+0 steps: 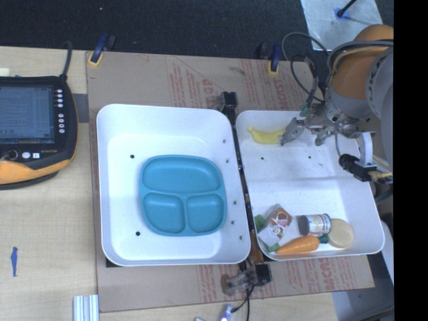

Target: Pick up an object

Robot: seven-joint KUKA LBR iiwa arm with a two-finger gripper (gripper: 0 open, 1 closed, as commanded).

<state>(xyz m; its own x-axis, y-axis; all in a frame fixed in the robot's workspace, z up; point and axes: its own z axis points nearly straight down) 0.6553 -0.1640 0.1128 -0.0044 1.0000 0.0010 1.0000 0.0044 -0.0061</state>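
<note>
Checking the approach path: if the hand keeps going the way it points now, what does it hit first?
Probably the yellow banana. The hand points left along the right bin's far end, with the banana just ahead, though height above it is unclear.

light: even, bright overhead | glare: white bins (167,122) washed out | shadows: soft | focus: slightly blurry

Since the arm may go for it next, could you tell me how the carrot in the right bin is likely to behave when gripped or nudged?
The carrot looks smooth and tapered, so fingers could slide toward its thin end. Being round and lying on its side, it would probably roll if nudged. It rests against the bin's near wall beside a small carton and a jar, so a push may shift those too.
</note>
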